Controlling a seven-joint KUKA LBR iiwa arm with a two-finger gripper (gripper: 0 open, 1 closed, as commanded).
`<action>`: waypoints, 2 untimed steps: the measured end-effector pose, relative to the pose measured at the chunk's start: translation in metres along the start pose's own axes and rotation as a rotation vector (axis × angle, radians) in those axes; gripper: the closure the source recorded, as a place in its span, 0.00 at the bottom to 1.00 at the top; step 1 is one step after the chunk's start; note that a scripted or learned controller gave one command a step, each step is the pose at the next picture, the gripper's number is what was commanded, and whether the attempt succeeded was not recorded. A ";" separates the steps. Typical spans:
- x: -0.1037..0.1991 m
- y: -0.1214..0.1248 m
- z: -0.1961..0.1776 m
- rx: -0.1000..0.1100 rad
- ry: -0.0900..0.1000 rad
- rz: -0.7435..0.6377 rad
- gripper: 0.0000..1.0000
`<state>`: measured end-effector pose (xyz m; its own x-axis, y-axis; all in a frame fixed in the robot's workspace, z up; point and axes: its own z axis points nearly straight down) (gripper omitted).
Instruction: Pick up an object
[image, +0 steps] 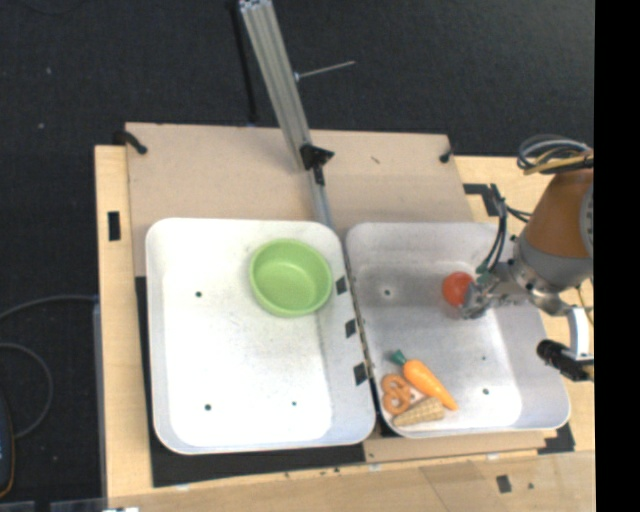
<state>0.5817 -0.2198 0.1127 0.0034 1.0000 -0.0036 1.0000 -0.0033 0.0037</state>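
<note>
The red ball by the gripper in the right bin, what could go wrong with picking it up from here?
The red ball is round and sits just beside the gripper, so a nudge might roll it away across the right bin. From this angle I cannot tell whether the ball is actually between the fingers, so a lift could come up with nothing.

Bench (115, 300): light wood top, with a tan board (220, 175) laid flat across its far part. Two shallow white bins sit side by side on it, edges nearly touching at centre. Left bin (190, 340) is toward the left side; right bin (500, 400) is toward the right, its near corner close to the bench's near edge. A black mat (250, 460) shows under the left bin's near edge.
</note>
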 end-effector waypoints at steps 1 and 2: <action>-0.006 -0.002 -0.060 0.001 0.002 0.002 1.00; -0.008 0.000 -0.108 -0.003 0.001 -0.007 1.00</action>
<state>0.5811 -0.2271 0.2209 -0.0032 1.0000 -0.0022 1.0000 0.0032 0.0066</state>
